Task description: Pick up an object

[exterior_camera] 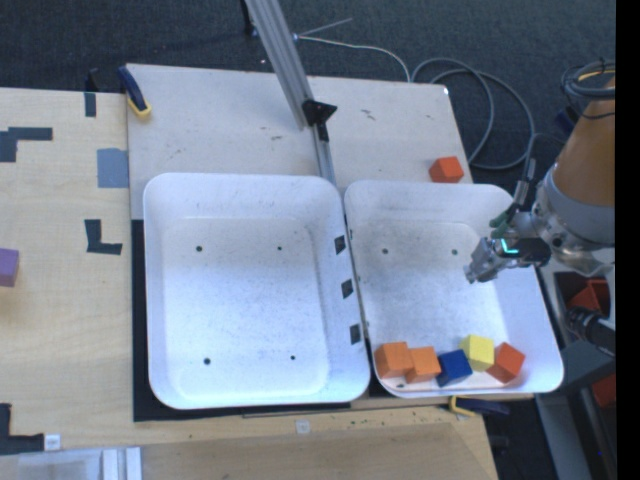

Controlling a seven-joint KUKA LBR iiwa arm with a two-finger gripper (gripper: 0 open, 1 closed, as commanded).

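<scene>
Along the near wall of the right-hand shallow white bin (pixel 420 218) a row of small blocks is found: two orange cubes (pixel 408 360) touching, a blue block (pixel 453 367), a yellow cube (pixel 479 350) and a red-orange cube (pixel 507 361). The two-finger gripper (pixel 481 267) is held over the bin's right side, apart from the row; its state cannot be told. A further orange cube (pixel 446 170) is placed on the bench beyond the bin.

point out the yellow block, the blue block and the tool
yellow block (pixel 479 349): camera view, top face
blue block (pixel 453 366): camera view, top face
tool (pixel 481 268): camera view, between its fingertips
</scene>
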